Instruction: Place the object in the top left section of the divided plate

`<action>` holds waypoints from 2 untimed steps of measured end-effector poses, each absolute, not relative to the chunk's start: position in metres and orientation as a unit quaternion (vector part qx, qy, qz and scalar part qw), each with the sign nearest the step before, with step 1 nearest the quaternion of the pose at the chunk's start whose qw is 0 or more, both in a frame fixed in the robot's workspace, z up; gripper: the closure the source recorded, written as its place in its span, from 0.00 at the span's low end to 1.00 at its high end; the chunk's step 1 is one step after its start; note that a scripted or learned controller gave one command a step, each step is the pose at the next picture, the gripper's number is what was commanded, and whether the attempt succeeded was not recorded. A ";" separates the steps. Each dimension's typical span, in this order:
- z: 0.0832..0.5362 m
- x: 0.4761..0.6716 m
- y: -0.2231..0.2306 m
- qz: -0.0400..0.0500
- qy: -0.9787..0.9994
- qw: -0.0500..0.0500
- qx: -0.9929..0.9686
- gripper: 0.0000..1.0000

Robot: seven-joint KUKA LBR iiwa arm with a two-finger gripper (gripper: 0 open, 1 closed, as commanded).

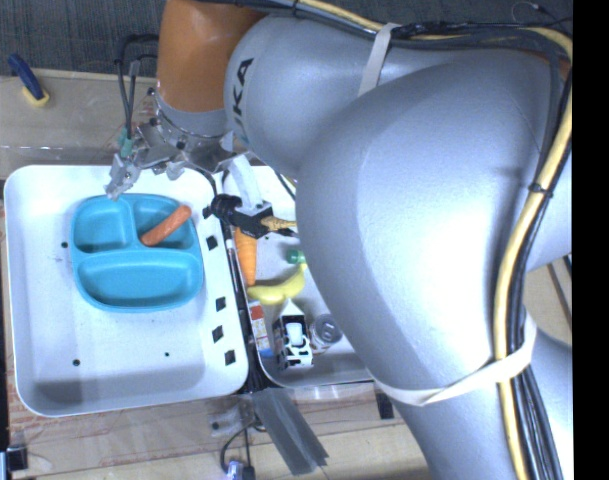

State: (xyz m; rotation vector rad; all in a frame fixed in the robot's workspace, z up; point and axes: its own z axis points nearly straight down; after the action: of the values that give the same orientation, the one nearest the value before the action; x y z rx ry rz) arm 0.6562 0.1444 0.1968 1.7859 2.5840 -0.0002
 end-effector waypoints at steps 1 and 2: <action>0.127 0.575 0.111 -0.002 0.843 -0.002 0.537 0.00; 0.136 0.576 0.109 -0.002 0.844 -0.002 0.537 1.00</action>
State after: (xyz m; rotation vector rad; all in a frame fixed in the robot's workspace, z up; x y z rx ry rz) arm 0.5759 0.1095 0.1363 1.6884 2.6539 -0.0068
